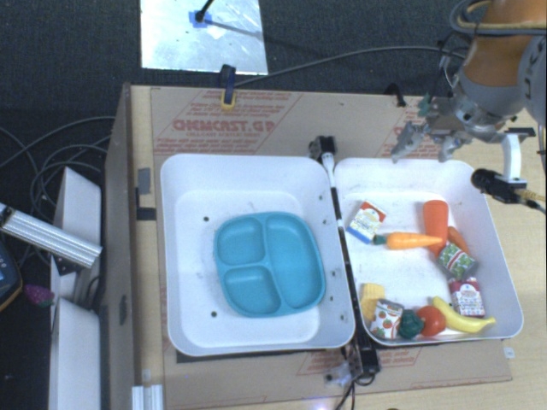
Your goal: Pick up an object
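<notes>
Hand [425,143] hovers open above right bin's [500,254] far rim, arm cropped.

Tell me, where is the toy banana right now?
The banana lies in the right bin, at its near right corner, beside a red tomato and just below a small red carton.

L bin [184,229]: divided tray [268,263] inside, centred | R bin [504,254]: carton [367,222] near L wall; carrot [413,241] just R of it; banana [462,317], tomato [432,320], small box [386,318] along front edge | gripper [425,143] above R bin's rear rim | bins side by side on bench [273,122]
</notes>
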Motion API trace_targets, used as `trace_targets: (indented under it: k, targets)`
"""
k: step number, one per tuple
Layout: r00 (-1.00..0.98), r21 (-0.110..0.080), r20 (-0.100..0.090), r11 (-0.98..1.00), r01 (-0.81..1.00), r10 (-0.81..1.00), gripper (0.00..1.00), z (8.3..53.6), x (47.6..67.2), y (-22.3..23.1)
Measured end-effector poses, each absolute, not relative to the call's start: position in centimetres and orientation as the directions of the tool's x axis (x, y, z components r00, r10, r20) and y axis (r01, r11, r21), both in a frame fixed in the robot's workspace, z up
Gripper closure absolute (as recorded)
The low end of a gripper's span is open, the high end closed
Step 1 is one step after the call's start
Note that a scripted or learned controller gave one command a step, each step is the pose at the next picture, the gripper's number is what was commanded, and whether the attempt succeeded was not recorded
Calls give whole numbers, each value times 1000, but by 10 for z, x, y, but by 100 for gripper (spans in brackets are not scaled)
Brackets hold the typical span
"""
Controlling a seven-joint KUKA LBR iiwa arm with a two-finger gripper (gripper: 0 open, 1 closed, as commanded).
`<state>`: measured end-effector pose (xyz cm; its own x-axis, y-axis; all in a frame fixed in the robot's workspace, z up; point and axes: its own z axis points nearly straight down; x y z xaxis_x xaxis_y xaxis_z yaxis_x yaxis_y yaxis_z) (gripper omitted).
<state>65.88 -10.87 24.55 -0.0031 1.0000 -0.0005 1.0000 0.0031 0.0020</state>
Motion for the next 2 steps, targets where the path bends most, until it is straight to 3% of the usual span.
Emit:
trace_targets:
  k: [1, 2]
  targets:
    - [-2, 0, -2, 2, 1000, 1000, 0, 183, 634, -163]
    - [-1, 2, -1, 1, 1000, 1000, 0, 84, 623, -203]
